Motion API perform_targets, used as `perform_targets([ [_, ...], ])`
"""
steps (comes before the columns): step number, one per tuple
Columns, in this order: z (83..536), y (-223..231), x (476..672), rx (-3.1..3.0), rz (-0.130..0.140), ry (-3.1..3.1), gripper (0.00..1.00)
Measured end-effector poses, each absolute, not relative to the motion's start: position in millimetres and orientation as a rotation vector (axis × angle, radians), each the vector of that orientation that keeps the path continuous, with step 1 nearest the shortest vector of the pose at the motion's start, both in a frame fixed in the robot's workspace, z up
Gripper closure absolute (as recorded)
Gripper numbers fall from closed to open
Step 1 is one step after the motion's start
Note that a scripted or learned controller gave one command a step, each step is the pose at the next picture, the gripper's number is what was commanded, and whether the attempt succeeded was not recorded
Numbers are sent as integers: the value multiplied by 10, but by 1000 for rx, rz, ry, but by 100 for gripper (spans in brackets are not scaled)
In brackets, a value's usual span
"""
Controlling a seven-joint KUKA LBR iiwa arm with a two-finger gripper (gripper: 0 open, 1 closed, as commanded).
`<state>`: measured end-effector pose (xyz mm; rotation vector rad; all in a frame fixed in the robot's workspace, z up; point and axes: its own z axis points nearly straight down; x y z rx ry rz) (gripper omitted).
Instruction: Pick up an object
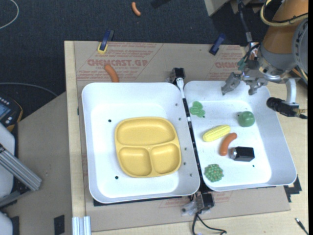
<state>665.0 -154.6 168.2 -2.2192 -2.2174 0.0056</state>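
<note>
The desk is lying under a printed cardboard sheet, dark carpet spreading beyond it. The left bin is holding a yellow divided tray. The right bin is carrying a green leafy piece, a green ball, a corn cob, a sausage, a black block and a broccoli. The claw is hovering over the bin's far edge, fingers spread apart and gripping nothing
</note>
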Motion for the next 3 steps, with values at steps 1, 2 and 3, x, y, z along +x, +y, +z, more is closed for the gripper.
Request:
perform_targets([
  [1, 1225, -1551, 6571, -2218, 5, -2218, 0],
  [2, 822, -1539, 6565, -2217, 4, -2220, 0],
  [3, 965, -1542, 6584, -2221, -1, -2224, 100],
])
